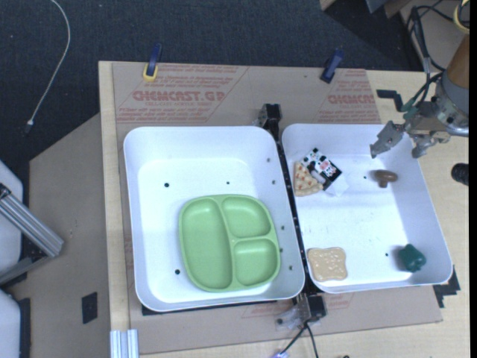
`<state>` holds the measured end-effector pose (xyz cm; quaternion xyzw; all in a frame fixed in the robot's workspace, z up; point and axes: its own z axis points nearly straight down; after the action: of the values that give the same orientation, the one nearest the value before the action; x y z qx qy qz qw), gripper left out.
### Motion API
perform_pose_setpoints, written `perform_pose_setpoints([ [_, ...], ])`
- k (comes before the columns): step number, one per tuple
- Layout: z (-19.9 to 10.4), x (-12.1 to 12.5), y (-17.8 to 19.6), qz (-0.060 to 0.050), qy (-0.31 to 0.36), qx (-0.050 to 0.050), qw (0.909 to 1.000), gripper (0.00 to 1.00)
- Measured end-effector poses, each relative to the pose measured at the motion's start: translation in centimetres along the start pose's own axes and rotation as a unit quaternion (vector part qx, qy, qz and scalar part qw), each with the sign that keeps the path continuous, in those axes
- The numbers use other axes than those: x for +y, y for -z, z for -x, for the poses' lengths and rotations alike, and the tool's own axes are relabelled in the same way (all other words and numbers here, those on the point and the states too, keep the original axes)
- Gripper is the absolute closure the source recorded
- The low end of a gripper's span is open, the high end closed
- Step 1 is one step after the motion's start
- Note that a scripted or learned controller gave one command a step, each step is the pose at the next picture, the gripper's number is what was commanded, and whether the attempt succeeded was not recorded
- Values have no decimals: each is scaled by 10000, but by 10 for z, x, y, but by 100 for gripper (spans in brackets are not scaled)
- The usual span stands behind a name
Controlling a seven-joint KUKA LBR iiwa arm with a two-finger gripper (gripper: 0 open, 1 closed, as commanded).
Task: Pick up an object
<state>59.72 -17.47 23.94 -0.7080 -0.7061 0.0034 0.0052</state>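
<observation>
1. Over at the right edge, the arm [456, 73] is cut off by the frame — I can see just its wrist end and the gripper [402, 142], which hangs above the far right corner of the right bin [432, 200]. Its two fingers are spread apart with nothing between them.
2. Near the bin divider sits a small cluster that is hard to make out: a black-and-white piece [322, 167] lying against a tan waffle-like piece [304, 179].
3. Other things in the right bin: a small brown object [384, 177] just below the gripper, apart from it; a beige toast-shaped slice [327, 263] near the front wall; a dark green lump [411, 258] in the front right corner.
4. A green divided plate [227, 241] with three compartments lies in the left bin [141, 200].
5. Both bins rest on a brown board [223, 92] printed with red lettering — clamps at its far edge, one blue-and-yellow [152, 63], one blue [332, 66]. Dark carpet [186, 13] lies beyond the surface.
</observation>
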Motion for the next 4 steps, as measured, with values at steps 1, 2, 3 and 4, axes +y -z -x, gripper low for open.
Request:
perform_pose_setpoints([
  [1,0,2,7,59,14,-12,10000,0],
  [2,-2,12,-44,31,21,-6,10000,0],
  [3,-10,9,-99,52,15,-11,10000,0],
  [4,-6,15,-128,158,9,-57,9999,0],
])
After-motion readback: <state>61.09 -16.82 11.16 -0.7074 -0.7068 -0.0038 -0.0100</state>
